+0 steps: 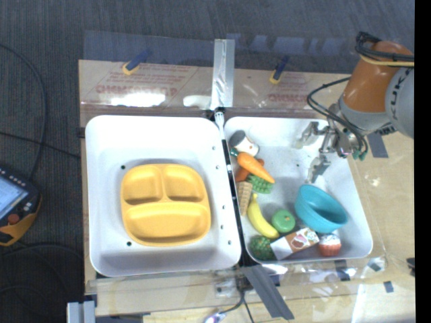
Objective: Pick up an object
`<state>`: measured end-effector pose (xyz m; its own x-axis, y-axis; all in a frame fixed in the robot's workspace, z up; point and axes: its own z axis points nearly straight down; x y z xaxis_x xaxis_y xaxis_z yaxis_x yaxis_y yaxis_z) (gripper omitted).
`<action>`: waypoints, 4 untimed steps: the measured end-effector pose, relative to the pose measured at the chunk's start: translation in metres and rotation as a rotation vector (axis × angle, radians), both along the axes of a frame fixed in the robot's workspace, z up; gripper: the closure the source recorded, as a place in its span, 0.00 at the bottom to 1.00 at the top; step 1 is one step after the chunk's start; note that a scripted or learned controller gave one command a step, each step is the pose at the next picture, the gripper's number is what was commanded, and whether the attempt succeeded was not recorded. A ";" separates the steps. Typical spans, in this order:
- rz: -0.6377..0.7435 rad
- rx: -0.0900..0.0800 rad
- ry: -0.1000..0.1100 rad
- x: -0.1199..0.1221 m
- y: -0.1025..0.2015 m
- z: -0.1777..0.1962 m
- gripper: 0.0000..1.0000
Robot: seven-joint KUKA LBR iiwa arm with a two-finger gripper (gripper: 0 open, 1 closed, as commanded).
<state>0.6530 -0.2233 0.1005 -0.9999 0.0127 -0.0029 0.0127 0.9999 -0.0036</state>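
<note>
An overhead view, at a slant, of a bench [101,86] carrying two shallow white bins set side by side.

The left bin [101,153] holds a yellow tray [164,202] with three compartments, lying flat near the bin's middle.

The right bin [283,130] holds a cluster of toy foods along its left and front sides. A blue bowl [320,208] sits toward the right, tilted slightly. Left of it, a yellow banana [260,221] lies lengthwise, with a green lime [283,220] just beside it, between banana and bowl. Above the banana are an orange carrot [255,167] and a small green leafy piece [259,184]. Near the bin's back left corner is a small black-and-white item [240,142]. Along the front edge lie a piece of broccoli [261,247], a small carton [297,241] and a red-and-white item [329,246].

The grey arm [380,86], with its orange band, reaches in from the right. Its gripper [315,155] hangs over the bare back part of the right bin, above the bowl and apart from it. Its fingers [318,167] are spread, with nothing between them.
</note>
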 end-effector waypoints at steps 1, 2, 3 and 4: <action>-0.008 0.002 -0.010 -0.046 0.073 -0.010 0.00; 0.030 -0.002 -0.014 -0.057 0.113 -0.009 0.00; 0.017 -0.001 -0.012 -0.036 0.126 -0.009 0.00; 0.204 -0.002 -0.016 -0.067 0.123 -0.009 0.00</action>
